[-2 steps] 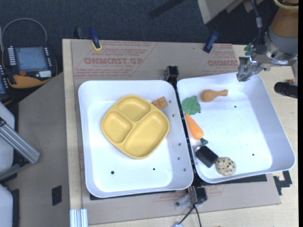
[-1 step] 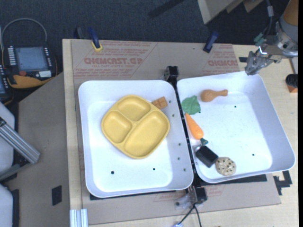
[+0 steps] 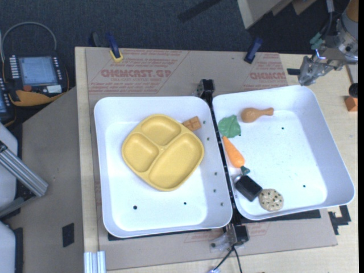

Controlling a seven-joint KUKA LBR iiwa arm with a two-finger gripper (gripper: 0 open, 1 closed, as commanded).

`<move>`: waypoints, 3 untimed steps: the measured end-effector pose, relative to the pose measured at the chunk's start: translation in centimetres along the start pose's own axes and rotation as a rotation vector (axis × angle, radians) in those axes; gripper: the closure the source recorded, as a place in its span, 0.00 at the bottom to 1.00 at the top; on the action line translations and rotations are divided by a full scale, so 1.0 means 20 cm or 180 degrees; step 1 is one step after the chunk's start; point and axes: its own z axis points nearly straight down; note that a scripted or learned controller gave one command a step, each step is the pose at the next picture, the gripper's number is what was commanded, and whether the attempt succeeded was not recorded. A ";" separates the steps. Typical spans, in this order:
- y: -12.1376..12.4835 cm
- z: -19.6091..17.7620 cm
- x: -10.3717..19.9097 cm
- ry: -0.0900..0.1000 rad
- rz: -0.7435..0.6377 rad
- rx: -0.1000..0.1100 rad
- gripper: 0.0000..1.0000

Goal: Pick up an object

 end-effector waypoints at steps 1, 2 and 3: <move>0.01 0.02 0.26 0.0011 -0.0014 0.0020 1.00; -0.01 0.03 0.51 0.0011 -0.0012 0.0022 1.00; 0.01 0.13 0.76 0.0011 -0.0014 0.0029 1.00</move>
